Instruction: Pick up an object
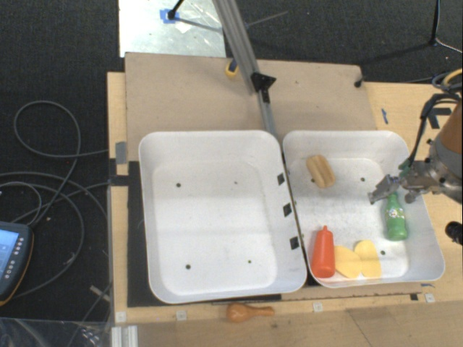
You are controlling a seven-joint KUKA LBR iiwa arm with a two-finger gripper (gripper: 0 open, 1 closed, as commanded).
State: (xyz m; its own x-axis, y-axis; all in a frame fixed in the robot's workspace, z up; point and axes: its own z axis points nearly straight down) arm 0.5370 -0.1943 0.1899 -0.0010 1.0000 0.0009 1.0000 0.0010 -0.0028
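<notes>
The right bin (pixel 347 144) holds a tan bread roll (pixel 320 170) near its back, a red bottle (pixel 323 251) at the front left, yellow pieces (pixel 359 260) beside the red bottle, and a green bottle (pixel 396 220) by the right wall. My gripper (pixel 393 188) hangs over the right side of this bin, directly above the green bottle's cap end. From this angle I cannot make out whether it touches the bottle.
The left bin (pixel 213 215) sits beside the right one, with black clips (pixel 287 210) along the shared edge. A slanted grey pole (pixel 242 42) crosses the back of the bench. A brown pear-shaped object (pixel 249 311) lies on the bench in front of the bins.
</notes>
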